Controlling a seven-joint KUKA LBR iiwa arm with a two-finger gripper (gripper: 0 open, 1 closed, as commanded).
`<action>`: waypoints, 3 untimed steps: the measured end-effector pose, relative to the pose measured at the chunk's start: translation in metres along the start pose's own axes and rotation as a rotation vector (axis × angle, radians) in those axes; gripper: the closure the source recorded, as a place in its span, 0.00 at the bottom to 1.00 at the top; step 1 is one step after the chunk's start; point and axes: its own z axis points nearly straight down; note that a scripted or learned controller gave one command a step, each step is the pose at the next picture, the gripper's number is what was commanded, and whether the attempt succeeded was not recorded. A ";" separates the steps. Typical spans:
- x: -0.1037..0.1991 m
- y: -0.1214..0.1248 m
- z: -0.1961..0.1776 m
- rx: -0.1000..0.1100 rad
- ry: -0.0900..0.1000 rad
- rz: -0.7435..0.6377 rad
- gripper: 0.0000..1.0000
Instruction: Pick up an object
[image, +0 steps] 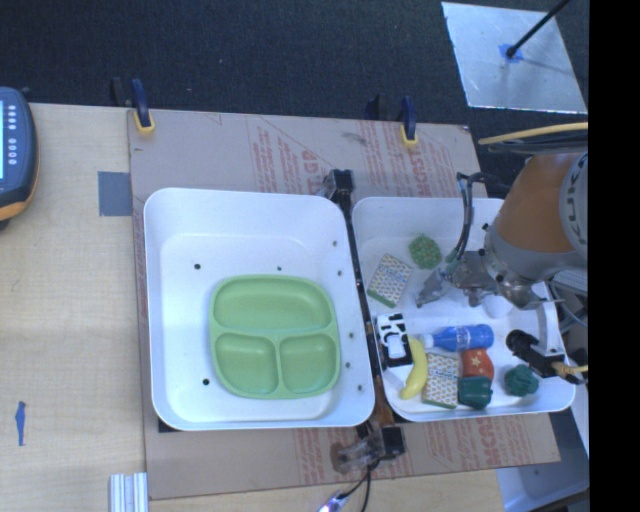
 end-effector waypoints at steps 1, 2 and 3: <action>0.036 0.064 0.009 -0.008 -0.001 -0.003 0.00; 0.001 0.096 0.004 -0.008 -0.001 0.003 0.00; 0.002 0.095 -0.008 -0.004 -0.001 -0.001 1.00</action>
